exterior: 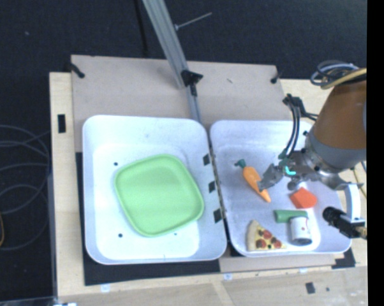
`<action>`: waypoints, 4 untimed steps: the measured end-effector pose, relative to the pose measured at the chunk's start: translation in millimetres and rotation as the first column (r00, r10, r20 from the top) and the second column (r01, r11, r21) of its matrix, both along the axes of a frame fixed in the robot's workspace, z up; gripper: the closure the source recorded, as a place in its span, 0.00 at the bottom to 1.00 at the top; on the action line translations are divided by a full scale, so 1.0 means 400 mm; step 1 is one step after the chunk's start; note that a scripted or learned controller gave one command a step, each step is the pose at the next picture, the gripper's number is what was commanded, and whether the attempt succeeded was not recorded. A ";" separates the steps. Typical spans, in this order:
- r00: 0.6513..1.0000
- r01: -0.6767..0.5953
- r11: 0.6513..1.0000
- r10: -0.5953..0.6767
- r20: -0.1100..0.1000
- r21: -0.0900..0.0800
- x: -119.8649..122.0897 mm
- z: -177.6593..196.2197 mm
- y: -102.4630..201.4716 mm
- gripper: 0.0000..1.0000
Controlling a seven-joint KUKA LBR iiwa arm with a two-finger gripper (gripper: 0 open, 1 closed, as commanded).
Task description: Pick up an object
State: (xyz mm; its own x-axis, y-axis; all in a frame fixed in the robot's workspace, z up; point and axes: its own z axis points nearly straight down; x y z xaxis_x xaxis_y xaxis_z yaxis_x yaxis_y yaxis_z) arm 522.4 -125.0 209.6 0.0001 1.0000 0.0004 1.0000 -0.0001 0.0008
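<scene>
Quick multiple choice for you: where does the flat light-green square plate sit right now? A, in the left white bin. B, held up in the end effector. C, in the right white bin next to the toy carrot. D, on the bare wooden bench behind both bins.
A: the flat light-green square plate lies on the floor of the left white bin, while the orange toy carrot is in the right white bin.

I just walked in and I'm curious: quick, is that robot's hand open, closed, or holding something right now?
Hand: right beside the toy carrot in the right bin; whether it is open, closed or gripping cannot be told.
</scene>
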 end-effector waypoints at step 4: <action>1.000 0.002 1.000 -0.002 0.003 0.000 -0.002 -0.244 0.000 1.00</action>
State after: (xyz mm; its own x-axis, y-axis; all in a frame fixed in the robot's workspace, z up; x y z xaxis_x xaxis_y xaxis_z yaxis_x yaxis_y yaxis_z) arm 521.6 -125.1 112.0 0.0020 1.0000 0.0002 1.0000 -0.0020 0.0038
